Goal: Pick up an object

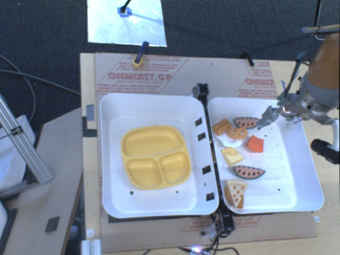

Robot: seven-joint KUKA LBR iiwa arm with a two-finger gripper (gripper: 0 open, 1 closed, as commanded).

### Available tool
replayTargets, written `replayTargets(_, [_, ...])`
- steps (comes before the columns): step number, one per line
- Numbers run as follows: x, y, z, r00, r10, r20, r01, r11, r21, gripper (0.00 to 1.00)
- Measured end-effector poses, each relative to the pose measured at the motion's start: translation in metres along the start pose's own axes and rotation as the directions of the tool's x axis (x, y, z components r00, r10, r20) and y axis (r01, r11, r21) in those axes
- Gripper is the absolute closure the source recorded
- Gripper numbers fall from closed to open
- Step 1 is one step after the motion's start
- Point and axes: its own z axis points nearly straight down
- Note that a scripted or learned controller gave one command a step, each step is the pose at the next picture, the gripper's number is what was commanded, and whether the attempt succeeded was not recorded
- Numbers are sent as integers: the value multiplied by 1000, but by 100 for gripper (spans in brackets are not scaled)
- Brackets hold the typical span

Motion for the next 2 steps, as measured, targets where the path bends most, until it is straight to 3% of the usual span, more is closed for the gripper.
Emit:
replayTargets(1, [14,-41,106,1000,2,-3,-2,1000,11,0])
replayTargets(2, [10,14,145,1000,0,6,0,1000,-10,0])
